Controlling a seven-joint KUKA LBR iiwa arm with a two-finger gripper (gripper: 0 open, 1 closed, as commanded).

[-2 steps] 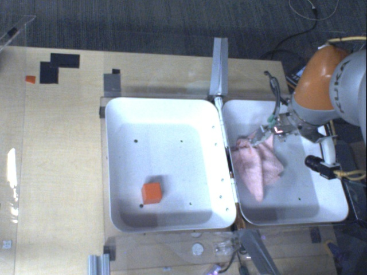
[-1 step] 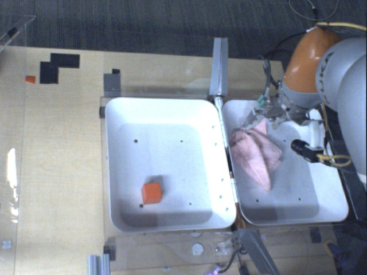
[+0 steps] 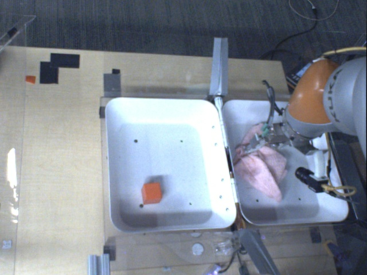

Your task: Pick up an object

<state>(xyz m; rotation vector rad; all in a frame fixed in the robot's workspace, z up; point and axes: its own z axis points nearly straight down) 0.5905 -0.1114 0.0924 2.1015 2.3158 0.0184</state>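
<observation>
A pink cloth (image 3: 262, 168) lies crumpled in the right bin (image 3: 298, 211), toward its left side. My gripper (image 3: 262, 142) is low over the cloth's upper end and touches or nearly touches it; the cloth bunches up there. The grey arm with its orange band (image 3: 309, 99) reaches in from the right and covers the bin's upper right part. A small orange block (image 3: 152, 193) sits in the left bin (image 3: 160, 119), near its front left corner, far from the gripper.
A metal divider post (image 3: 218, 67) stands behind the seam between the two bins. A black cable and connector (image 3: 309, 179) hang from the arm over the right bin's right side. Black and orange markers (image 3: 54, 67) lie on the bench at the far left.
</observation>
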